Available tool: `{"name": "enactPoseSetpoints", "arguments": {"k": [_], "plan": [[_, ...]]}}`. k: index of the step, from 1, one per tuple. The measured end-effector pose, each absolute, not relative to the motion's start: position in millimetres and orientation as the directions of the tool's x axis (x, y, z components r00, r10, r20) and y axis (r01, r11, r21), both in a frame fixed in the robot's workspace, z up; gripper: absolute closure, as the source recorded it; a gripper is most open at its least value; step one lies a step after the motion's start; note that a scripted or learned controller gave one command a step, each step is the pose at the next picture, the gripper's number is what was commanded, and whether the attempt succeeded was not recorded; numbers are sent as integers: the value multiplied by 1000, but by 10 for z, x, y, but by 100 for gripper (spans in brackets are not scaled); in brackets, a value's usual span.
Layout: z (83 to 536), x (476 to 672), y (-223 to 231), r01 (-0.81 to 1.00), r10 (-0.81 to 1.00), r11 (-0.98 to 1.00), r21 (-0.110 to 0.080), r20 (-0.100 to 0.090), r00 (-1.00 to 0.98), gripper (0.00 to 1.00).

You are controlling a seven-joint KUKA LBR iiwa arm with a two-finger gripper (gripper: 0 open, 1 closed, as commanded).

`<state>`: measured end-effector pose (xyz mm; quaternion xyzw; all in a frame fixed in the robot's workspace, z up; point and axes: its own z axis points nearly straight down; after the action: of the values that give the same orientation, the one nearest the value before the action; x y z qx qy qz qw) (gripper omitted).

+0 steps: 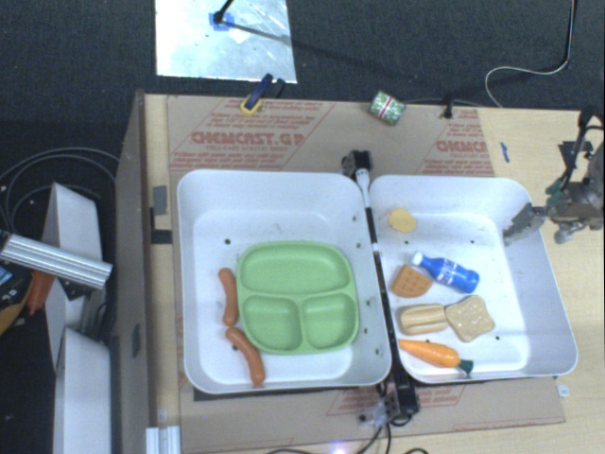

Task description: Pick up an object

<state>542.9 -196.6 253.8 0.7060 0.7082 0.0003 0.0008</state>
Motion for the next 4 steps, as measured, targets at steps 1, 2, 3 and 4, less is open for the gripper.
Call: {"name": "enactPoseSetpoints", "arguments": {"k": [1, 2, 3, 4], "plan": [[1275, 5421, -1580, 1000, 1000, 4, -3, 1, -4, 0], [842, 5367, -1354, 1000, 1000, 3, 1, 0, -3, 0], [850, 6111, -1407, 1000, 1000, 4, 4, -1, -4, 0], [958, 6119, -1409, 1000, 1000, 7, 6, -2, -7, 100]]}}
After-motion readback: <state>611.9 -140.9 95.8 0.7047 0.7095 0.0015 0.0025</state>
